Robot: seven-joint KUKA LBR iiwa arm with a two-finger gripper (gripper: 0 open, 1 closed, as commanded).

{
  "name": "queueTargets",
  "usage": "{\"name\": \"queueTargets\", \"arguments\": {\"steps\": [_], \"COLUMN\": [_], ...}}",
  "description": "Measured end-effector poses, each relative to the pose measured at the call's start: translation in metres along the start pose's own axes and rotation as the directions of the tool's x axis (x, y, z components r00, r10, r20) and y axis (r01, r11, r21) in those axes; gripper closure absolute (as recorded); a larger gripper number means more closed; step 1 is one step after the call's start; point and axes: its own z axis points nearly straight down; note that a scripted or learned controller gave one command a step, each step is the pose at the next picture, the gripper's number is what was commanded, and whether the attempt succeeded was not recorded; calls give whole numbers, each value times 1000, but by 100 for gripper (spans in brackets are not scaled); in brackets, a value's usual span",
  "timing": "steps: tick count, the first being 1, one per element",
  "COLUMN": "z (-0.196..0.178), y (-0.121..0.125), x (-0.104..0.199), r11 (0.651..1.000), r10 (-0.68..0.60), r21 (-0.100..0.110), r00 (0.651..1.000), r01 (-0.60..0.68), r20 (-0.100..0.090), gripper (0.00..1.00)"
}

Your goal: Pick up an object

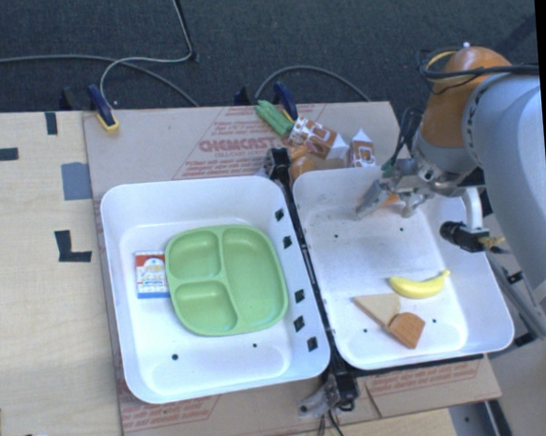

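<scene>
One fixed camera looks down at a slant on both bins, far enough to take in the bench; the gripper (upper right) has the right bin beneath and the left bin beyond.

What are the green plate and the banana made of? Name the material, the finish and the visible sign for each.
Green plate: probably moulded plastic, smooth and matte; even pale green colour, rounded raised dividers.
Banana: could be real or a plastic toy; smooth, uniform yellow skin, too small to settle.
</scene>
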Motion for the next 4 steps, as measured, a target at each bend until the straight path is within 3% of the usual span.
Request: {"name": "queueTargets", "arguments": {"steps": [1,2,3,4], "z": [0,-1,-10,-59], "y": [-114,-67,-68,-79], "x": [59,89,88,39], "r11": [1000,1000,1000,1000], "r10": [-3,-5,-4,-2], "r21": [-5,-11,-9,-5], "r00": [1000,1000,1000,1000], "r01": [2,5,4,2], "r20": [-7,-6,-4,-5], "gripper": [0,0,100,100]}}
